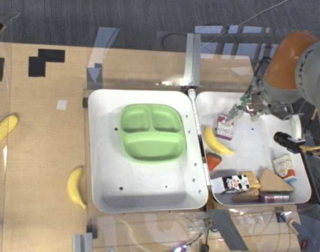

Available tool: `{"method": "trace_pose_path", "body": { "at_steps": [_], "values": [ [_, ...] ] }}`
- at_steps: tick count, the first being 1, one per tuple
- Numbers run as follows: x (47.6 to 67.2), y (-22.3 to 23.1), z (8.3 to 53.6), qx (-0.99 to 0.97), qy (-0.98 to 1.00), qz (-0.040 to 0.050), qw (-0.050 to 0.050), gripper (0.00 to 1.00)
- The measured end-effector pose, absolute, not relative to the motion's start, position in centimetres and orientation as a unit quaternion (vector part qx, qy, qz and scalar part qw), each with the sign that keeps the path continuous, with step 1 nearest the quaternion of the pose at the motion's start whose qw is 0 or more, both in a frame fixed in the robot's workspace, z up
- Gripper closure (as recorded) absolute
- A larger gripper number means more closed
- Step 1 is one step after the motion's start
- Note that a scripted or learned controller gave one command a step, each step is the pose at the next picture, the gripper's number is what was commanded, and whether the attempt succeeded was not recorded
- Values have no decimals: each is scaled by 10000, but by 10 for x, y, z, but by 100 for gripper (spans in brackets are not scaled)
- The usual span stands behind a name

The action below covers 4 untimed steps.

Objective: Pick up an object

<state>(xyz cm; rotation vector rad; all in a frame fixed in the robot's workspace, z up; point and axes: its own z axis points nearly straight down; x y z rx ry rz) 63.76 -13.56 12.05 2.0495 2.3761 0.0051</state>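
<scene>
In the camera view we see the bench (39, 193) from above, with two shallow white bins side by side. The left bin (105, 140) carries a green divided plate (152, 132) near its middle. The right bin (254, 151) contains several small things. A small box with a pink and white label (225, 127) lies in the upper left part of this bin. Just below it a yellow banana (216, 143) lies at a slant, and a red piece (214, 161) is just beside the lower end of the banana. Along the front wall of the right bin we see a dark printed packet (234, 182), a tan wedge (275, 182) and a small white container with red and blue marks (283, 166).

The grey arm with the orange band (286, 62) reaches in from the right. Its gripper (244, 109) hangs above the upper part of the right bin, near the labelled box and to its upper right. We cannot tell if the gripper is open or closed, and we see nothing held by it.

Outside the bins, on the bench at the left, a second banana (76, 187) lies just beside the left bin, and a yellow corn cob (3, 129) lies at the far left edge.
</scene>
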Motion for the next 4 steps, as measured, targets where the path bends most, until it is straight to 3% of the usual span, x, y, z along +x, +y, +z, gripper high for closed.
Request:
{"method": "trace_pose_path", "body": {
  "at_steps": [1,2,3,4],
  "values": [
    [627,-89,90,5922,8057,42,53,0],
    [662,-70,204,5971,8022,31,44,0],
    [640,-111,105,5846,8112,58,109,0],
    [591,-99,90,5570,8305,39,60,0]
  ]
}}
